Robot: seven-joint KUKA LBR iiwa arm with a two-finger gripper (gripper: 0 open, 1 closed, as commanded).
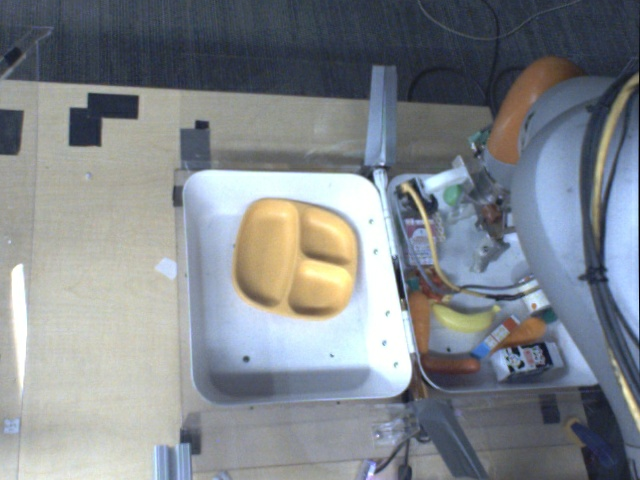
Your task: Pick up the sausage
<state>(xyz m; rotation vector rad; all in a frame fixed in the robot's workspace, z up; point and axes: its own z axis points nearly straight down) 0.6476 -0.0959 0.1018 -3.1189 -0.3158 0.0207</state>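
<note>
Nearest me, at the near edge of the right bin (560, 376), the sausage (452, 365) lies flat on the bin floor, a reddish-brown link running left to right, and nothing is touching it, so I would say the pickup has not really begun. Just beyond it sits a banana (463, 318), with a carrot (421, 320) standing along the bin's left wall beside them, and to the right a small black-and-white box (524, 359) and what looks like an orange-and-blue marker (508, 334); the sausage is hemmed in but its top is open to a grasp from above. Further back in that bin the claw (487, 230) hangs among its cables, well apart from the sausage and toward the far end, and I cannot tell from here how its tips are set; nothing shows between them that I can make out. The grey arm (580, 248) covers most of the right side of the bin. In the left bin (215, 368) a yellow divided tray (296, 257) rests alone. The pale surface (90, 268) stretches off to the left. As I judge it, everything is left to do: travel to the near end, descend, close, lift.
</note>
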